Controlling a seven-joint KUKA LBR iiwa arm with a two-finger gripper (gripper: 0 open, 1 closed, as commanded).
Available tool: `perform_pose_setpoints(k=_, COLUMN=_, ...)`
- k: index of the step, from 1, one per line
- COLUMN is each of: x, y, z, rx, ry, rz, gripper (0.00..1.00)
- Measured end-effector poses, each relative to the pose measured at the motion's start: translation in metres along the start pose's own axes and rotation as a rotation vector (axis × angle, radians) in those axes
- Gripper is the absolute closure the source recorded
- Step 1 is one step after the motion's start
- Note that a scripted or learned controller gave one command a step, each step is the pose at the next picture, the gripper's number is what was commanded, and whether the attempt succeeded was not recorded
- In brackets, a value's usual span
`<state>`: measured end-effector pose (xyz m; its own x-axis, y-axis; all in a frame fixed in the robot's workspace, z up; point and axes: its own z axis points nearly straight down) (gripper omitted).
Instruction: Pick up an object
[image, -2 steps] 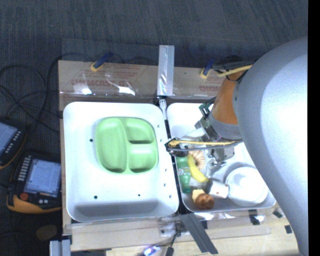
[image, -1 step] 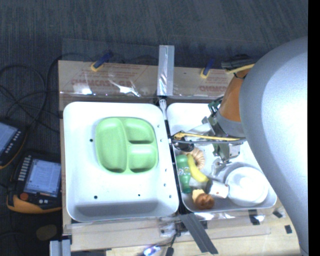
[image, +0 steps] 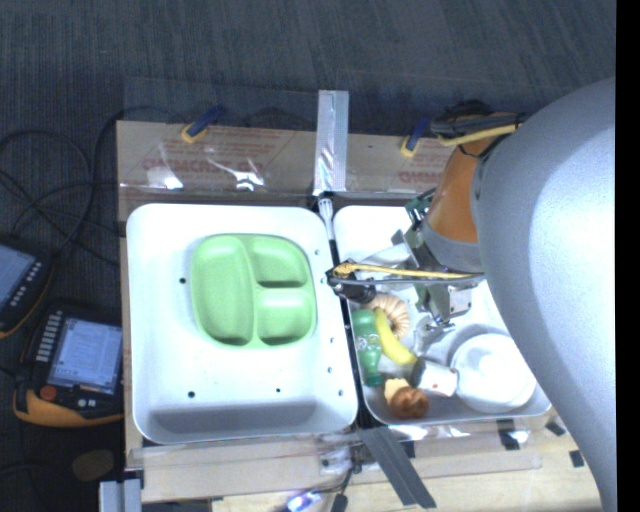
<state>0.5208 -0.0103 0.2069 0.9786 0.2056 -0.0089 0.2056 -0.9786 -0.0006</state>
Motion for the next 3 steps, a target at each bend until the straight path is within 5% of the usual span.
perform_pose_setpoints(k=1, x=0.004, y=0.039, z=0.027, rx=-0.001, ry=-0.001, rz=0.007, gripper=0.0)
perform_pose_setpoints(k=2, x=0.066, y=0.026, z=0.027, rx=0.0, ry=0.0, rz=-0.032, gripper=0.0)
perform_pose_setpoints(k=3, x=0.052, y=0.078, z=0.027, rx=-0.001, ry=-0.001, rz=0.005, gripper=0.0)
